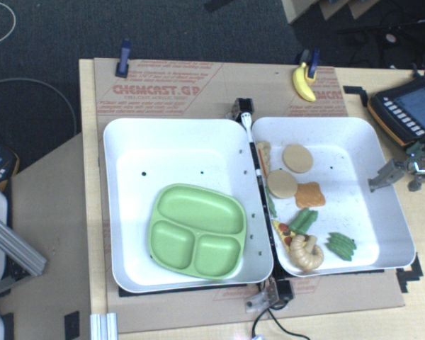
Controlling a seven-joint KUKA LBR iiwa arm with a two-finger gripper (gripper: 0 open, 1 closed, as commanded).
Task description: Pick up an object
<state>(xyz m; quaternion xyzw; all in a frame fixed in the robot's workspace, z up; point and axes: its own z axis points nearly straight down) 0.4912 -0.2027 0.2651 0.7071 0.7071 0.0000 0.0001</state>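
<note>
Your gripper (397,176) sits at the right bin's (361,137) right rim, jaw state I cannot tell, while the toy food, two tan discs (297,159), orange piece (310,195), green beans (341,245), lies along that bin's left side.
</note>
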